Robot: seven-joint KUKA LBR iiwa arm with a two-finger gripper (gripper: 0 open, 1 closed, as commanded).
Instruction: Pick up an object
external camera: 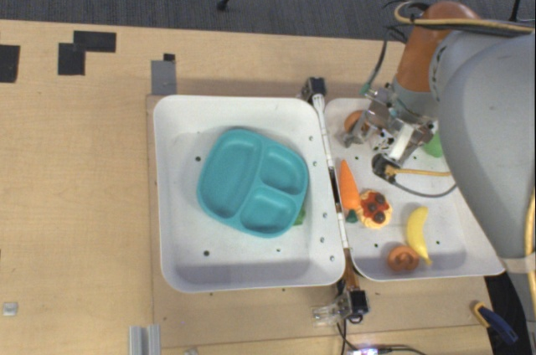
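Note:
My gripper [378, 146] hangs low over the back part of the right bin [469, 257], at the end of the grey arm with its orange band. A small brown-orange item [353, 123] lies just left of it, partly covered by the wrist. In front of the gripper lie an orange carrot [347, 189], a round dark and orange toy [375, 208], a yellow banana [417, 234] and an orange fruit [403, 259]. A green item [433, 146] peeks out to the right of the wrist.
The left bin [180, 261] holds a teal divided plate [254, 182] with a bit of green under its right edge. A ridge [331, 177] separates the two bins. The arm's bulk covers the right bin's right side.

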